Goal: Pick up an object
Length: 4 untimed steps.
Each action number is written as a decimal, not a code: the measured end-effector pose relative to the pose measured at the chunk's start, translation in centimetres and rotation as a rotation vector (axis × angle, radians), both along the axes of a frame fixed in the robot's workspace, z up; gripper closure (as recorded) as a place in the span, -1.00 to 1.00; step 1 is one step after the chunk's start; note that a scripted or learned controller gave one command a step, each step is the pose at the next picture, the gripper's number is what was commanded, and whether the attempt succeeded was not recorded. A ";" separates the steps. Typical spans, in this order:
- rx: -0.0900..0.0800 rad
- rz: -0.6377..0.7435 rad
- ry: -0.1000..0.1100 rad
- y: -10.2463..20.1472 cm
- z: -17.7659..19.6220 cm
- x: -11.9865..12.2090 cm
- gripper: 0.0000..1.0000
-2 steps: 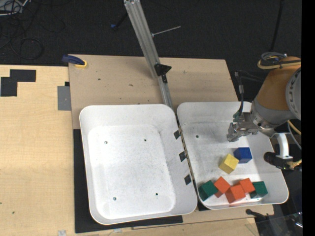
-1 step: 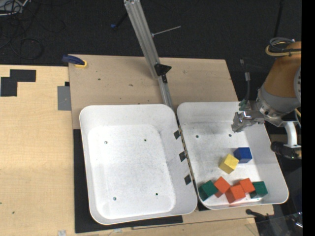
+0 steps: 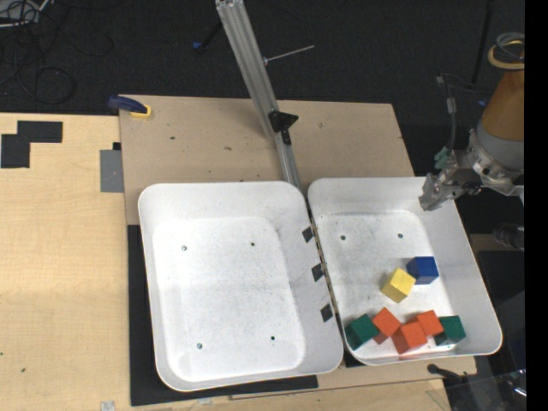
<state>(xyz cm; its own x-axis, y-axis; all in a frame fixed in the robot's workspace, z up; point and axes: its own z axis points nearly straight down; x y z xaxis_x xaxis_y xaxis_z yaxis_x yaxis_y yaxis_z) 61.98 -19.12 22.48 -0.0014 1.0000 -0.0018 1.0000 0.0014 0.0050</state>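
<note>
Several small blocks lie in the right bin. A blue cube and a yellow cube sit near its middle right. Along its near edge are a green block, two orange blocks and a second green block, packed close together. My gripper hangs over the bin's far right corner, well away from the blocks. Nothing shows between its tips.
The left bin sits beside the right one, joined by black clips. A slanted aluminium bar rises behind the bins. A blue and yellow clamp lies at the bench's far left corner.
</note>
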 end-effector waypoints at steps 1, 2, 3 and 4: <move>0.001 0.004 0.005 0.0 1.0 0.0 1.00; 0.004 0.002 0.008 4.8 -0.1 0.4 1.00; 0.004 0.002 0.009 9.8 0.0 -0.2 1.00; 0.005 0.003 0.010 15.3 -1.0 0.4 1.00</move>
<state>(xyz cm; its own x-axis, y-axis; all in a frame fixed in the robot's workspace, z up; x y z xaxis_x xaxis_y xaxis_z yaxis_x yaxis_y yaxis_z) 62.38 -3.83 21.47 -0.0046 1.0000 0.0032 1.0000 0.0046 -0.0054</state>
